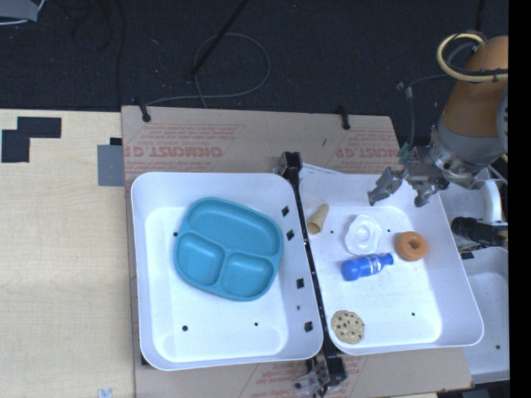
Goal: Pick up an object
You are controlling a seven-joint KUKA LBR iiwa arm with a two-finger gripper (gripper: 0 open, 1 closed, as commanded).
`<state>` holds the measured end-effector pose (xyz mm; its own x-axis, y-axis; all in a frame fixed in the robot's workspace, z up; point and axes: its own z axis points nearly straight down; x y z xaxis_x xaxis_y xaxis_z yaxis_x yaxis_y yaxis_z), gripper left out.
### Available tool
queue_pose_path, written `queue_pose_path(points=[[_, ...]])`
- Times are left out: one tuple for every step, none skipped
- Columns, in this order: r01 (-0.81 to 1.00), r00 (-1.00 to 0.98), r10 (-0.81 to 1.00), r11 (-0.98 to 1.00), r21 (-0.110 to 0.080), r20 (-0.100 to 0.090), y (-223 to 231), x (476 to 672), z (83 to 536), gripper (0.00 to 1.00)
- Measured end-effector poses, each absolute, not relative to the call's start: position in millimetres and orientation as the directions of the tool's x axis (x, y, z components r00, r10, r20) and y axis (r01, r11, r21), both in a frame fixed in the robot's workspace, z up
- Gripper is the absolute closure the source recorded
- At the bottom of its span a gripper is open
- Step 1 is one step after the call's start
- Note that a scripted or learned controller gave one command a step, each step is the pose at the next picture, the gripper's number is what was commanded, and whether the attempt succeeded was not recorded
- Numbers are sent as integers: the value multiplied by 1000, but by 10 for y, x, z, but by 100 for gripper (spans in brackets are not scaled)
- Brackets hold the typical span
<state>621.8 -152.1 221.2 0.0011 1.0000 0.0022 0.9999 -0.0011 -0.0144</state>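
Two white bins side by side on bench: left bin (158,222) carries a blue divided tray (228,249), right bin (444,305) carries the small stuff. Arm (473,114) enters from right, wrist over the back right corner of the right bin. Gripper (405,189) hangs above the back rim, fingers spread apart, nothing between them, so released and empty. No object chosen yet by the look of it; candidates all in right bin: white lumpy piece (363,234) mid-bin, blue bottle (365,266) lying on its side just in front of it and nearly touching, orange donut (411,245) just right of both, cone-like tan piece (317,217) near the divider, cookie (348,326) alone at the front left corner. Judgement: step in hand is approach and descend. Donut is nearest the gripper and has a rim to pinch, good bet; come straight down, one finger through the hole or both across the ring, keep clear of the white piece beside it. Bottle may roll, so close across its short axis. Cookie is flat, likely a hard pinch.
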Motion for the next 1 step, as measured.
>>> queue_pose_path(points=[[1000, -1, 1000, 1, -1, 0, -1522, 6245, 2291, 0]])
